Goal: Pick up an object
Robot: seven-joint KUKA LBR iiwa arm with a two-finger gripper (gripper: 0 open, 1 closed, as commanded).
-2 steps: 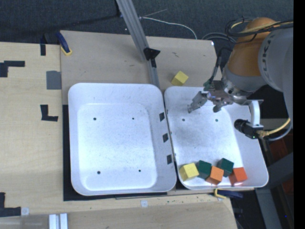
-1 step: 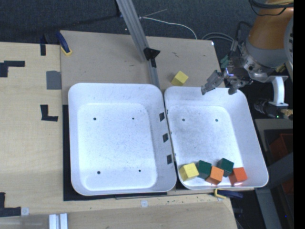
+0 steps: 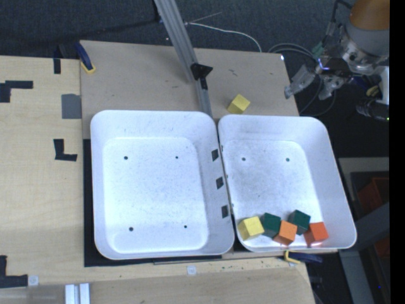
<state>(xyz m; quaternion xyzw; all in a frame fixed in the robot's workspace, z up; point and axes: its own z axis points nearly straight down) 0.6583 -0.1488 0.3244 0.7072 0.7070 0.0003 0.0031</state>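
Several small blocks lie in a cluster at the near edge of the right bin (image 3: 329, 163): a yellow block (image 3: 251, 226), a dark green block (image 3: 271, 222), an orange block (image 3: 286, 232), another green block (image 3: 300, 220) and a red-orange block (image 3: 316, 232). Another yellow block (image 3: 239, 104) sits on the bench just behind the bins. My gripper (image 3: 312, 81) hangs at the upper right, beyond the right bin's far corner and well away from the blocks. Its two fingers are spread, with nothing between them.
The left bin (image 3: 101, 170) stands beside the right one. A slanted grey metal bar (image 3: 179, 33) runs from the top down to the junction of the bins. Cables trail on the dark floor at the upper right.
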